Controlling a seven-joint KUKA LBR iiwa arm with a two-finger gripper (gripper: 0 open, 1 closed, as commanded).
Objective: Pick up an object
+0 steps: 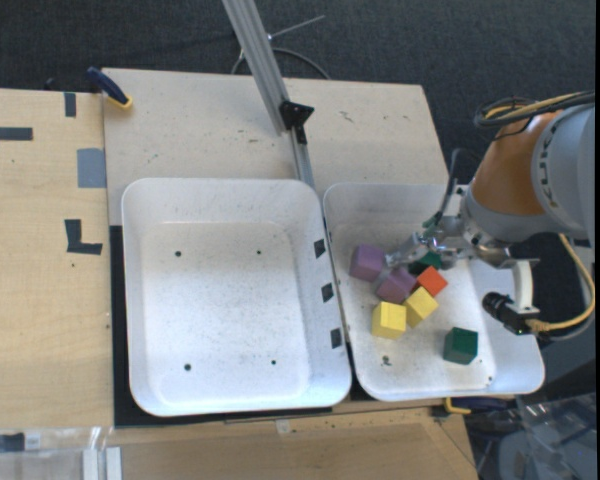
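Two purple blocks [368, 262] — two yellow blocks [389, 320] — orange block [433, 281], dark green cube [461, 345]; white bins [145, 208].

Even bright light, slightly soft focus

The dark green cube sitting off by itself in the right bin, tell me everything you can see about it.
The dark green cube is a small solid block, matte, perhaps painted wood or foam. It rests flat on the floor of the right bin, near its front right corner, turned slightly askew. Nothing touches it; the cluster of blocks lies apart to its left.
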